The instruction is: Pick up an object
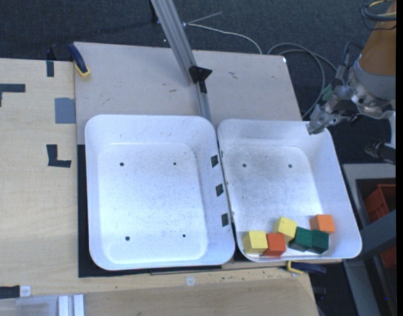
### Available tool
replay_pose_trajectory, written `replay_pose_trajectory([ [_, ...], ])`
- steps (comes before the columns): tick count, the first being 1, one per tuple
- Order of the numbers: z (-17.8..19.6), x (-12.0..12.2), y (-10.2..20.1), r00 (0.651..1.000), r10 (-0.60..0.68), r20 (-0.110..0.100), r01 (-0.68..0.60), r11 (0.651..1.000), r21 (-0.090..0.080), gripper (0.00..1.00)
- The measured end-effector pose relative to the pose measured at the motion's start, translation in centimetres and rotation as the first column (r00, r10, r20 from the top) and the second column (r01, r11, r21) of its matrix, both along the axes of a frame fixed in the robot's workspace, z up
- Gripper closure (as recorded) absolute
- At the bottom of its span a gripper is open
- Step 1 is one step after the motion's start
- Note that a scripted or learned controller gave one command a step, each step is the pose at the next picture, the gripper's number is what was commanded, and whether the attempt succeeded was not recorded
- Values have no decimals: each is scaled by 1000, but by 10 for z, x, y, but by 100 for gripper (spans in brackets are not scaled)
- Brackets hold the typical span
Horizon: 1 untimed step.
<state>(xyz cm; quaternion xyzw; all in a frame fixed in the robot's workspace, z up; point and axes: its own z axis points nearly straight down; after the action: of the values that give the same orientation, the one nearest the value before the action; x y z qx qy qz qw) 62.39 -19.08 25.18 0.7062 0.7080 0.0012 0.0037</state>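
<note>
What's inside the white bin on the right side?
The right bin holds blocks bunched at its near edge: two yellow blocks, two orange blocks and a green block. They sit packed close, so anything tucked between them is hidden.

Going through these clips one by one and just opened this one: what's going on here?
A KUKA arm reaches in from the right, its gripper hanging over the far right corner of the right bin with nothing visibly between its fingers. The blocks sit bunched at that bin's near edge: two yellow blocks, two orange blocks and a green block. No pick has happened yet. The left bin sits alongside.
</note>
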Motion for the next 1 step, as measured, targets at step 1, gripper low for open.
replay_pose_trajectory([
  [1,162,24,-18,1000,0,2,0,1000,0,100],
])
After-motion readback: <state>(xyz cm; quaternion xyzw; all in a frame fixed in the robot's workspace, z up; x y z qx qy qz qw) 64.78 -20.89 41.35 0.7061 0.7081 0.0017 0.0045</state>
